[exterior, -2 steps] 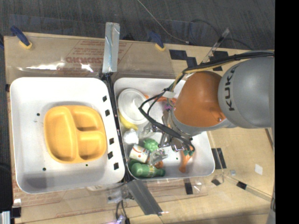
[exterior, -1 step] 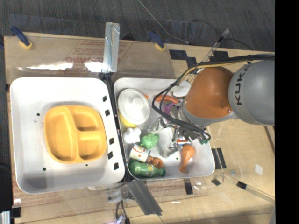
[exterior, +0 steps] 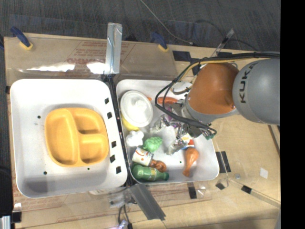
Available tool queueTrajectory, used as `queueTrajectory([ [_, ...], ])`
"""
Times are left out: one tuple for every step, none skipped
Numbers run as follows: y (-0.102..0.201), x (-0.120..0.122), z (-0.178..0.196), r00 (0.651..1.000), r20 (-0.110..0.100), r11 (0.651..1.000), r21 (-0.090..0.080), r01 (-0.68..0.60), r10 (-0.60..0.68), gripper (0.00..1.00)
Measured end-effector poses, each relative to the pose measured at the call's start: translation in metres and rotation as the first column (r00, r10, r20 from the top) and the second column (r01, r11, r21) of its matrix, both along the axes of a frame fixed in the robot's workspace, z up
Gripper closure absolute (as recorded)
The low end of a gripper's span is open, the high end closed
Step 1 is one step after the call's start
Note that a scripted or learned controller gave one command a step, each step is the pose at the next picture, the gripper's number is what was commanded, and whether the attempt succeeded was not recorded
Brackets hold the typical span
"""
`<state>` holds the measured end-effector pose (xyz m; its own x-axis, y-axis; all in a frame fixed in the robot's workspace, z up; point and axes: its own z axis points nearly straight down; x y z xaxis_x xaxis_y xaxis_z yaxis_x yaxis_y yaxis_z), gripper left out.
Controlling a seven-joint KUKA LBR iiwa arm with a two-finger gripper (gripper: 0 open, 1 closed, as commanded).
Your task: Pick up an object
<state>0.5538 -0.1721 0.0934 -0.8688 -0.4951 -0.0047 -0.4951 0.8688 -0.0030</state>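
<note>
The arm's orange band (exterior: 213, 88) rises nearest the lens, over the right bin (exterior: 209, 168), and the gripper (exterior: 183, 135) hangs low among the clutter; whether it is spread or closed I cannot tell. Candidates lie close: a green toy (exterior: 153, 143), a green bottle (exterior: 150, 173), an orange drumstick-like toy (exterior: 191, 159), a white bowl (exterior: 137, 106). A good descent would single out one piece, clear of neighbours. The left bin (exterior: 24, 128) holds a yellow divided tray (exterior: 76, 136); both sit on a wooden worktop (exterior: 248, 204).

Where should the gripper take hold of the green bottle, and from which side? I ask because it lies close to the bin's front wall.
Grip the green bottle across its body's middle, coming straight down from above. It lies on its side along the right bin's front wall, so the fingers would probably fit best straddling its narrow width.
</note>
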Motion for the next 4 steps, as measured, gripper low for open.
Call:
queueTrajectory([
  [-0.029, 0.011, 0.0, 0.986, -0.001, 0.986, -0.001, -0.165, 0.165, 0.0],
  [-0.037, -0.053, -0.002, 0.979, -0.005, 0.979, 0.001, -0.205, 0.205, 0.0],
  [-0.036, -0.07, -0.002, 0.98, -0.006, 0.98, 0.002, -0.197, 0.197, 0.0],
  [-0.036, -0.055, -0.001, 0.923, -0.003, 0.923, 0.0, -0.385, 0.385, 0.0],
])
